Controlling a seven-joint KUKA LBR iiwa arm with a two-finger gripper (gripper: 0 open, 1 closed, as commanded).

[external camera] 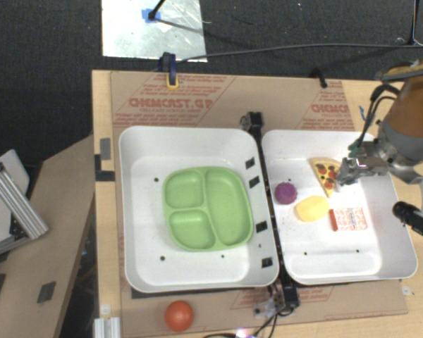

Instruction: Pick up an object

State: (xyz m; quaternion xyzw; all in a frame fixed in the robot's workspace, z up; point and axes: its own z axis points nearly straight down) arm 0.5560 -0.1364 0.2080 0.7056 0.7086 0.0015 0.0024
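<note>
While the tool (350, 168) hangs low beside the pizza slice (326, 172) in the right bin (381, 259), nothing looks lifted. Whether it is apart or together, I cannot tell; the pick remains undone.

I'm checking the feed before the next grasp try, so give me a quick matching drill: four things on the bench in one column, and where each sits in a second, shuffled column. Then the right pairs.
Things:
1. green divided tray
2. pizza slice toy
3. orange ball
4. purple ball

Places:
A. on the bench, outside the bins, near the front edge
B. in the left bin
C. in the right bin, close to the divider between the bins
D. in the right bin, right by the gripper

Pairs: 1-B, 2-D, 3-A, 4-C
</note>
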